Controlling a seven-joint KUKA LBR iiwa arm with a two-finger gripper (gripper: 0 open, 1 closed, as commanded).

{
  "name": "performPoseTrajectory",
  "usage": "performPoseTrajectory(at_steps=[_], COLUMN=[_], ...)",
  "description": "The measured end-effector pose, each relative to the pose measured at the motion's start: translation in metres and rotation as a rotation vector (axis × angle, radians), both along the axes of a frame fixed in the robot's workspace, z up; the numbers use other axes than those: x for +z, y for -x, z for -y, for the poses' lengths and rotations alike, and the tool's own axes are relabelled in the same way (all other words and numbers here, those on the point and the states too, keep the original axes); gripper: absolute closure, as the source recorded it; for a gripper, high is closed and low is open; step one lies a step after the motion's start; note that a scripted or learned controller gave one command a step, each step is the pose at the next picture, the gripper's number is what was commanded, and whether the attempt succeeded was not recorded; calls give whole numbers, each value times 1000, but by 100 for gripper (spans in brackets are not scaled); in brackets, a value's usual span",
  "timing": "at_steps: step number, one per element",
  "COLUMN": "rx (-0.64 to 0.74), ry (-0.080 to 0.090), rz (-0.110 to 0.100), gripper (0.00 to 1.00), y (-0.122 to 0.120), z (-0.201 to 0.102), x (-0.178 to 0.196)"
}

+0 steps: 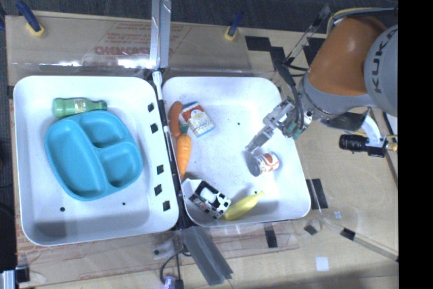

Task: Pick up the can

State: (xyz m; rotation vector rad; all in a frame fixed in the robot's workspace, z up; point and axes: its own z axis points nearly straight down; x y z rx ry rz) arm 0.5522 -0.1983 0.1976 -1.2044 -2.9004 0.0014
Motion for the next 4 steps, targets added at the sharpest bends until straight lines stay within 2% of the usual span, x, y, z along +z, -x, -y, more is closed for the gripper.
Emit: performPoseTrajectory(at_steps=[1,2,3,4], rx=[67,66,76,-20], ry=[1,0,0,-1], rz=[4,4,2,1], gripper=[0,0,0,0], y=[26,70,66,75], z=[12,10,-30,12], x=[-105,-105,-26,-96])
